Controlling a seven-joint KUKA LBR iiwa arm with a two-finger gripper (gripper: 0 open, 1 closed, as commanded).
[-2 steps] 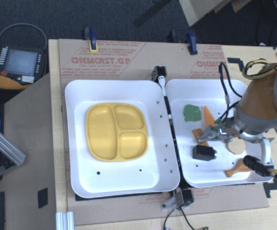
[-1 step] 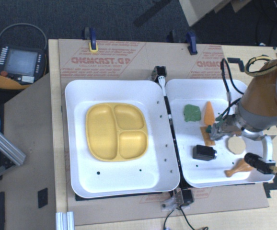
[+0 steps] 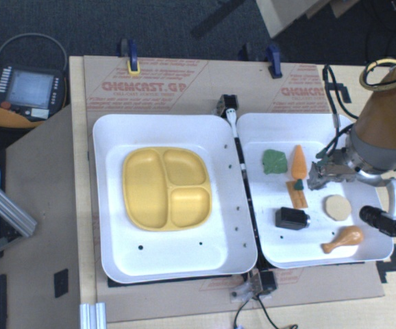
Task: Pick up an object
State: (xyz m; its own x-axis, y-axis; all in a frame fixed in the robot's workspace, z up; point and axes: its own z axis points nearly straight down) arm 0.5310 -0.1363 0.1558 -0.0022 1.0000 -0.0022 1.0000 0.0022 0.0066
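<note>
- Light is bright, even and diffuse; it seems to fall from above.
- The two white bins, the left bin (image 3: pixel 109 184) and the right bin (image 3: pixel 253 132), are the brightest surfaces and come near to washing out, with little texture left on their floors.
- Shadows are soft and short: a faint grey one lies beneath the gripper (image 3: pixel 321 175) on the bin floor, and thin ones hug the small objects beside it.
- The yellow tray (image 3: pixel 165 187), well to the gripper's left, carries a gentle sheen and no hard glare.
- The dark floor (image 3: pixel 81 5) beyond the bench reads dim and flat.
- Overall sharpness is modest; fine detail at the gripper is smeared and hard to read.
- A blown-out bright patch sits at the top edge, above the arm.
</note>
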